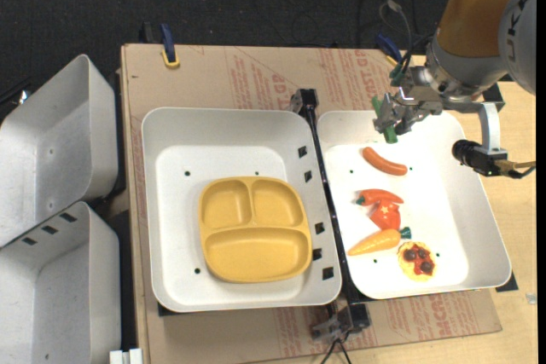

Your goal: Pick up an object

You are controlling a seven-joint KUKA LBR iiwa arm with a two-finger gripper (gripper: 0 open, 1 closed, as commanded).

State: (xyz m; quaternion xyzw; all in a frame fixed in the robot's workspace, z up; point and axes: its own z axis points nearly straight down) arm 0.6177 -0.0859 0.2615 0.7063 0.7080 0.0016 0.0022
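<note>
Where the arm (482, 8) reaches in from the right, the gripper (391, 122) hangs over the far left part of the right bin (478, 226), its green-tipped fingers pointing down toward the bin floor. Whether those fingers stand apart or together cannot be told from this angle, and nothing is seen between them. Just below the gripper lies one sausage (385, 161), apart from the fingertips; its long axis runs from upper left to lower right. Farther toward the near rim lie four more items, one of each: a red pepper (380, 199) pointing left, a second red piece (386, 216) just beneath it, a carrot (375, 243) with its long axis nearly level, tip to the left and green top to the right, and a small pizza slice (416, 260) nearest the front corner. Two bins stand side by side. One yellow divided plate (254, 228) with three compartments rests in the left bin (171, 149).
</note>
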